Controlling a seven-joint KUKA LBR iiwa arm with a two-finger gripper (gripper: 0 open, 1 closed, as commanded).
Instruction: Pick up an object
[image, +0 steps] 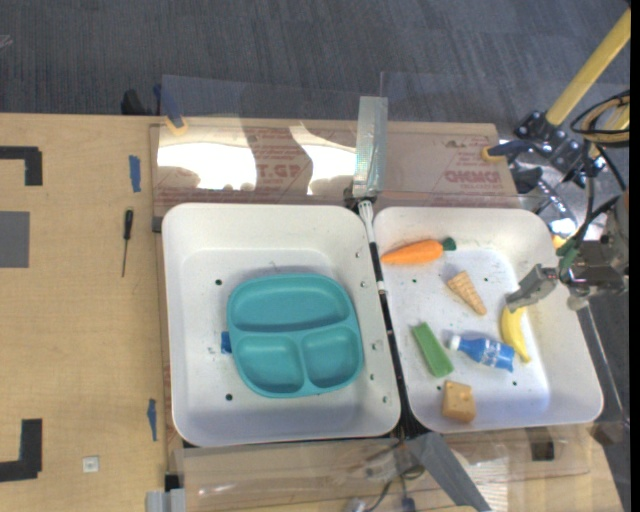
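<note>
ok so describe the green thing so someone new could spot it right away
Look in the right bin, the one without the teal tray. Near its middle lies a green block, flat and oblong, slanted, between the cone above and the tan cube below. It is the bin's one all-green thing; the blue tube lies just right of it.

Yellow banana, right bin's edge

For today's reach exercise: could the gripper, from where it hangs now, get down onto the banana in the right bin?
Probably yes. The gripper hangs at the right bin's right side, just above the banana. Nothing lies over the banana; the blue tube lies close beside it on the left and might be nudged.
</note>
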